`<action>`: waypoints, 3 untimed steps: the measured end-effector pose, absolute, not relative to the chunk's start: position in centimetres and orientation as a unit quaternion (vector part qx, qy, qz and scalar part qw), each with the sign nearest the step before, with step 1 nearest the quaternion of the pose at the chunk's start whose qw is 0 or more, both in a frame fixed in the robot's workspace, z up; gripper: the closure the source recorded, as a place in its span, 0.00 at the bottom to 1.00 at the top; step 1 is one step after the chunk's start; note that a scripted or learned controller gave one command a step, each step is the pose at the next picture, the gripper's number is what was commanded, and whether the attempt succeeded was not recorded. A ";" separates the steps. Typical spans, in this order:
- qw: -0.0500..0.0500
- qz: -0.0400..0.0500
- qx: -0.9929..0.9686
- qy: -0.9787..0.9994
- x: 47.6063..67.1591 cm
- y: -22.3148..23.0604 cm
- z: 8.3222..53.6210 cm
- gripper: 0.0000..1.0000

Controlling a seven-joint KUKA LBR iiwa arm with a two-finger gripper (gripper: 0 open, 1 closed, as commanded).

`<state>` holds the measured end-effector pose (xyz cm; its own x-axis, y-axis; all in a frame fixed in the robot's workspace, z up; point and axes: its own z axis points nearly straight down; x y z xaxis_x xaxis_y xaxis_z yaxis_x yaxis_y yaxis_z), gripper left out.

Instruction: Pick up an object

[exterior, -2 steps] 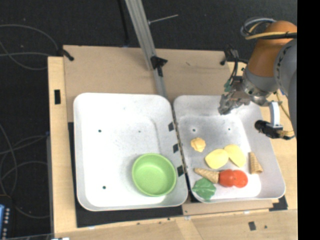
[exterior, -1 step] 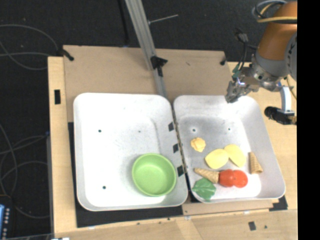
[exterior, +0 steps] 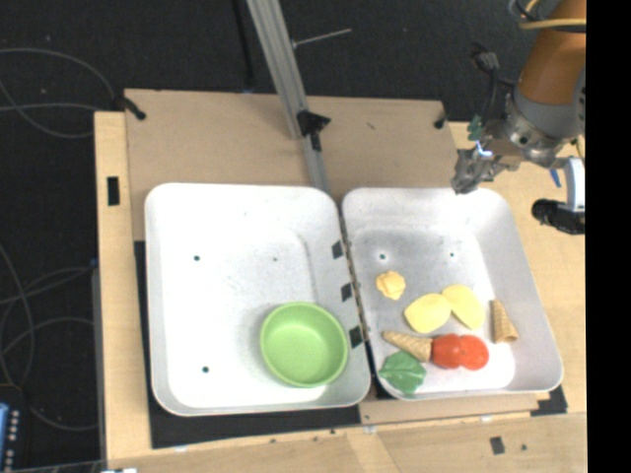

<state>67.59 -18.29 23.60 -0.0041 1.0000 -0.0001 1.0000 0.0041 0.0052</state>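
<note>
My claw (exterior: 467, 179) hovers over the right white bin's (exterior: 493, 215) far rim; I cannot tell its state. The small plastic food toys, red tomato (exterior: 459, 352) included, lie well below it, unpicked.

Orange band (exterior: 554, 62) over a grey wrist (exterior: 530, 131) — dark cables trailing — ending in a small dark pincer (exterior: 465, 179).

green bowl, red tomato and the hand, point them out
green bowl (exterior: 304, 344), camera view, inner floor of the bowl
red tomato (exterior: 459, 352), camera view, middle of its top
hand (exterior: 465, 180), camera view, between fingertips
</note>
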 end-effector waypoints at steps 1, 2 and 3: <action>0.000 0.000 0.706 0.709 65.3 -14.4 23.0 1.00; 0.000 -0.001 0.705 0.709 62.8 -9.6 22.2 1.00; 0.000 0.000 0.705 0.709 59.8 -5.1 22.1 1.00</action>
<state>59.77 -5.10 22.14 -0.0052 1.0000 0.0008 1.0000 0.0052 -0.0006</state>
